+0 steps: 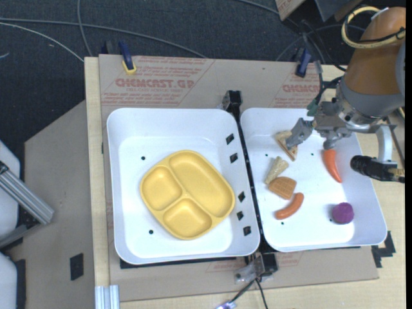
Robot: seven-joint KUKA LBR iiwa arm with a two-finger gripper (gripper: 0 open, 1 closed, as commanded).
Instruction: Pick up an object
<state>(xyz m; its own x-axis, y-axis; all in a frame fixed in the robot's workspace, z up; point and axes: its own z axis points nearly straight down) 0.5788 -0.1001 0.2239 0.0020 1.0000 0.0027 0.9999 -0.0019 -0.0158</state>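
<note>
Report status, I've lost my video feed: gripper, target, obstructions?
Gripper low in right bin, at toast slice; grasp unconfirmed. Carrot close beside arm.

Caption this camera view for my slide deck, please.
Arm's gripper over a sandwich wedge in the right bin; yellow tray in the left.

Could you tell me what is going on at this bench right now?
A grey and orange arm reaches in from the right, and its gripper is low over the right bin, at a tan toast-like piece near the bin's far end. I cannot tell if it has a grip. Also in that bin lie a wedge, a bread piece, a sausage, a carrot and a purple item. The left bin holds a yellow divided plate.
</note>
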